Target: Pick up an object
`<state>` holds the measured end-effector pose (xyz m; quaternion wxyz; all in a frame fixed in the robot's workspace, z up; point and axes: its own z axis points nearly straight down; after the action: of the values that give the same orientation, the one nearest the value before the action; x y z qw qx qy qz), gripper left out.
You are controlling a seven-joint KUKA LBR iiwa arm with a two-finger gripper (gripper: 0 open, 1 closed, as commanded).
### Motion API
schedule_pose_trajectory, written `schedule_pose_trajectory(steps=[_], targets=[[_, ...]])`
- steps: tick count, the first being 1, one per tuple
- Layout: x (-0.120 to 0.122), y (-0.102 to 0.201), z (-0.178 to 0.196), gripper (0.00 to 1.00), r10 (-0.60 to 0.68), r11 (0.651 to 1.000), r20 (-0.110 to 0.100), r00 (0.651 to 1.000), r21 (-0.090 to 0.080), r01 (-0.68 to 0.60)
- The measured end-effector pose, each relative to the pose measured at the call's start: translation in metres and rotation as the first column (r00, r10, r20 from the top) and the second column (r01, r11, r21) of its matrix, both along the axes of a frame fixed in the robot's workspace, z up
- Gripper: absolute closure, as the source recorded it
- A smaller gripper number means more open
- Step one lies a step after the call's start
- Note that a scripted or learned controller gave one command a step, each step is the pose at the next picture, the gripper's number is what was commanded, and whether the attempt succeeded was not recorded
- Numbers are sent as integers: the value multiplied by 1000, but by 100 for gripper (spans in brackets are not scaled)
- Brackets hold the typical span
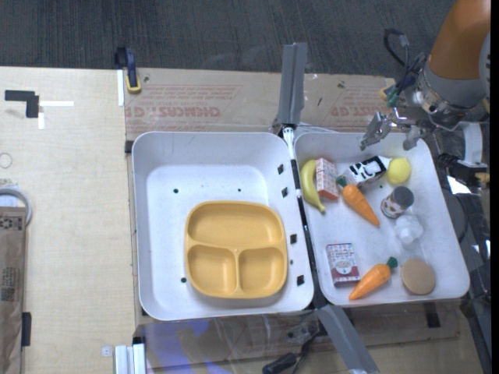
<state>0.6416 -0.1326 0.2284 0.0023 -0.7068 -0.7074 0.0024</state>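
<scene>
Arm entered from the right, orange band high at the frame edge; pincer [394, 134] hung over the far rim of the right bin [458, 244], its fingers spread apart with nothing between them. Right bin held the clutter: a banana [311, 184] lay along the left wall, a small red-and-white carton [327, 179] touching it. Just beside that, a black-and-white item [368, 169], too small to identify. A lemon [398, 170] sat near the far right corner, closest to the pincer but apart from it. One carrot [361, 204] lay at a slant mid-bin; a second carrot [371, 280] lay near the front edge, green top pointing up-right. A red snack box [342, 262] lay flat just left of the second carrot. A small round can [398, 201], a clear crumpled piece [408, 228] and a tan disc [419, 276] ran down the right side. Left bin [156, 209] carried a yellow divided plate [236, 249], three compartments. Both bins rested on the pale table [70, 232].
</scene>
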Motion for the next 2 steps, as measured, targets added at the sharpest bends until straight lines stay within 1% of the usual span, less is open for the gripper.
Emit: schedule_pose_trajectory(steps=[1,2], targets=[[7,4,-98,0,266,964,4,964,1,-266],[-18,8,-115,0,520,854,40,853,-42,-519]])
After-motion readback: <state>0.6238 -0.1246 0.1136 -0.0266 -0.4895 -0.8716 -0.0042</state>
